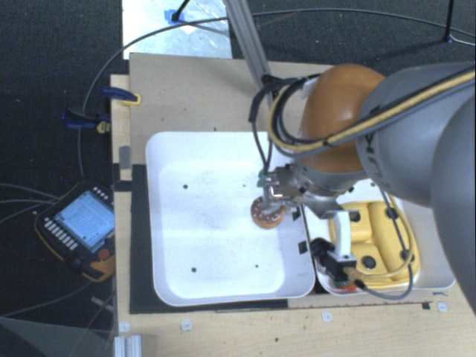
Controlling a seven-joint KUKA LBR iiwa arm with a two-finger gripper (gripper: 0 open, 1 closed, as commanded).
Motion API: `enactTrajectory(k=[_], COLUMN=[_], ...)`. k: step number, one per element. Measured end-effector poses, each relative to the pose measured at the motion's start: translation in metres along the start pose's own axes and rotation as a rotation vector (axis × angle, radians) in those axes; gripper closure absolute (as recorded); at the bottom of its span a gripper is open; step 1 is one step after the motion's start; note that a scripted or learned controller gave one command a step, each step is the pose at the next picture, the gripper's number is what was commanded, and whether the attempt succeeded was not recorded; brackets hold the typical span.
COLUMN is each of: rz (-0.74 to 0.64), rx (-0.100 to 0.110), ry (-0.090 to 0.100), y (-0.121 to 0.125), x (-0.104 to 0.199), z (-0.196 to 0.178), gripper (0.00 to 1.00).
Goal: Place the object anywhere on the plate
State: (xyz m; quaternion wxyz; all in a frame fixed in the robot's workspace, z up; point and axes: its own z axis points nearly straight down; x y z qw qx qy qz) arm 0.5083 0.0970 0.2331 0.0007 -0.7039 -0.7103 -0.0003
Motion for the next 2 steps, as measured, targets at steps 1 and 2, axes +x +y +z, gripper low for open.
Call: enactTrajectory(k=[1,2], rz=[-0.001,0.005], rx=[-0.002,-0.001], ry=[0.001,-0.001], y=[0.0087,0.0084], x=[0.0609,0.0577], z=[0.0098,0.0094], gripper=[1.0,0.0])
